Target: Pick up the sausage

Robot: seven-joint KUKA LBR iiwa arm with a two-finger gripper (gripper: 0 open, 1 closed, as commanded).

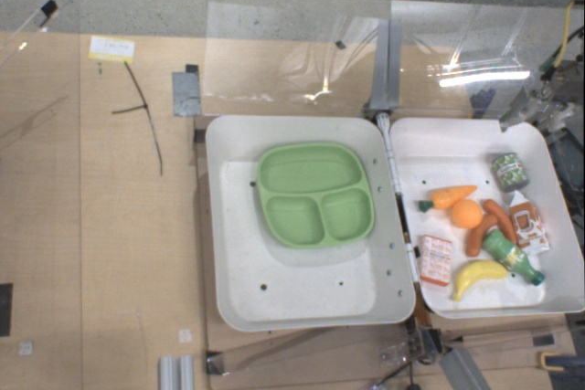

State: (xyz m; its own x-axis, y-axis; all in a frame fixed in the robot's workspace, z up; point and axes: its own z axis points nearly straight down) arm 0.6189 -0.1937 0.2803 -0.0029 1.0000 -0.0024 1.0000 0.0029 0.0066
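The sausage (500,217) is reddish brown and lies in the right bin (430,155), at its middle right. It runs diagonally, and a second reddish-brown piece (474,238) lies just left of its lower end, under an orange (466,213). A green bottle (512,256) touches the sausage's lower end, and a white and red carton (529,226) lies against its right side.
The right bin also holds a carrot (452,195), a yellow banana (477,277), a green can (509,169) and a red and white packet (436,258). A green three-compartment plate (315,195) sits in the left bin (228,288). Grey hardware and cables (553,100) stand at the far right.
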